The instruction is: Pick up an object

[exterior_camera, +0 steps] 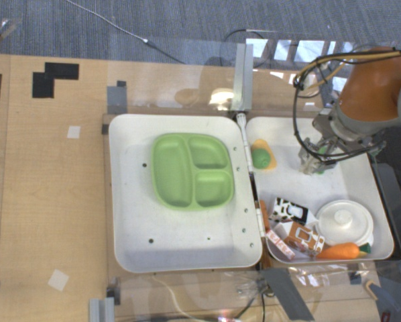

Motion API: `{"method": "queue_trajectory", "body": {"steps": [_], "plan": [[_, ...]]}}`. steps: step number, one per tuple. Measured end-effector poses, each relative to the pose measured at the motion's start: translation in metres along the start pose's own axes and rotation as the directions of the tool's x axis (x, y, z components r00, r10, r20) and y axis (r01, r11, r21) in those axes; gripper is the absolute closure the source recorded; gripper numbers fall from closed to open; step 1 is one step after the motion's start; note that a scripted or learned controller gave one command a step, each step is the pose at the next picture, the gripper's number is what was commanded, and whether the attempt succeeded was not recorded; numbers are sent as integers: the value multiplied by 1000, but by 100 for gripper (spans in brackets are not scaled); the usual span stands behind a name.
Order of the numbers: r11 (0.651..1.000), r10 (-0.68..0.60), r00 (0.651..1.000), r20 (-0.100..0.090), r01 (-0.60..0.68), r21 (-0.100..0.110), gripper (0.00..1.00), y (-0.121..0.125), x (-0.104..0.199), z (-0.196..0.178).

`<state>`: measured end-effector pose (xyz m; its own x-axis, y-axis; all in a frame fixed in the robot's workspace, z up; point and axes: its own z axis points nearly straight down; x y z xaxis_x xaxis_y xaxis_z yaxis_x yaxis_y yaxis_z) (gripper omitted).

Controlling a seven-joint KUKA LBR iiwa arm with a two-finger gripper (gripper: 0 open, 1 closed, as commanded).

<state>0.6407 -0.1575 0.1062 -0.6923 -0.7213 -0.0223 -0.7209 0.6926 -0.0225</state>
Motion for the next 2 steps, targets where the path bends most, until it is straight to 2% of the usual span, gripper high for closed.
{"method": "queue_trajectory", "body": {"steps": [1,2], "plan": [[994,-107,994,-6,107,-3,100,-25,-28,-170],[975,-220,975,-15,220,-24,100,-7,64,-92]]}}
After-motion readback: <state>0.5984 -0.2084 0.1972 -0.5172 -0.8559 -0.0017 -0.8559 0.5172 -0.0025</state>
